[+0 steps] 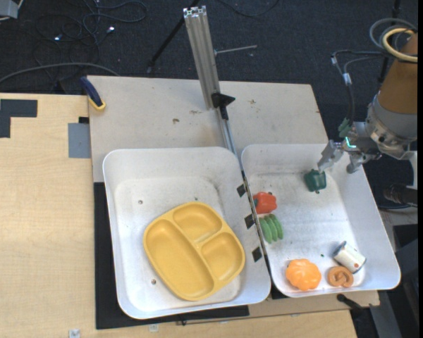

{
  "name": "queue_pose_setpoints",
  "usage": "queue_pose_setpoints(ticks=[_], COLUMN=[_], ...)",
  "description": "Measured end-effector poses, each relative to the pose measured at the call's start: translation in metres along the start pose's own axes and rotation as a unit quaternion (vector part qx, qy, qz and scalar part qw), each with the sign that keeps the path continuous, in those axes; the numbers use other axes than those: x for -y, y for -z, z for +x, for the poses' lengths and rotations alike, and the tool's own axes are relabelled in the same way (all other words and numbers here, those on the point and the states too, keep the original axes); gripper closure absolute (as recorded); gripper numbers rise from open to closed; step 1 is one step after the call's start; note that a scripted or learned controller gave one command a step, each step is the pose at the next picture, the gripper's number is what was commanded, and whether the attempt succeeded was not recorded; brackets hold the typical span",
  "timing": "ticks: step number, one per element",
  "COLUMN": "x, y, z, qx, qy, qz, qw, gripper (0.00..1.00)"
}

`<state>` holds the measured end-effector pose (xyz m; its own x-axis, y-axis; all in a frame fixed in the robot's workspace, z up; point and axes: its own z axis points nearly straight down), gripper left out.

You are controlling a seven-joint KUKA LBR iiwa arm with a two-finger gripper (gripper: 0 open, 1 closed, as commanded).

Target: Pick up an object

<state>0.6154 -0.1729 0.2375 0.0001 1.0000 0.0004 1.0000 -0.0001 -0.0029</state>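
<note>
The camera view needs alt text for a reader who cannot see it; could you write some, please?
A grey arm's gripper hangs over the right bin, which holds a small green object, red and green toys, an orange and a pretzel. The left bin holds a yellow divided plate.

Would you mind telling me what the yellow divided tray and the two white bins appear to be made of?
The yellow tray looks like moulded plastic, semi-matte: uniform colour, soft rounded compartment ridges, faint sheen. The left bin and right bin look like thin formed white plastic with rounded rims and a scuffed, speckled finish, though painted metal can't be ruled out.
</note>
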Motion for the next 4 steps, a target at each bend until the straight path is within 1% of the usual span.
queue_pose_setpoints(ticks=[1, 2, 3, 4], x=[-0.001, -0.002, -0.004, -0.006], y=[0.001, -0.046, -0.108, -0.147], z=[0.000, -0.007, 0.002, 0.002], qx=[0.000, 0.000, -0.001, 0.000], qy=[0.000, 0.000, 0.002, 0.000], qz=[-0.001, 0.002, 0.003, -0.002], qw=[1.0000, 1.0000, 1.0000, 1.0000], gripper=[0.00, 0.00, 0.00, 0.00])
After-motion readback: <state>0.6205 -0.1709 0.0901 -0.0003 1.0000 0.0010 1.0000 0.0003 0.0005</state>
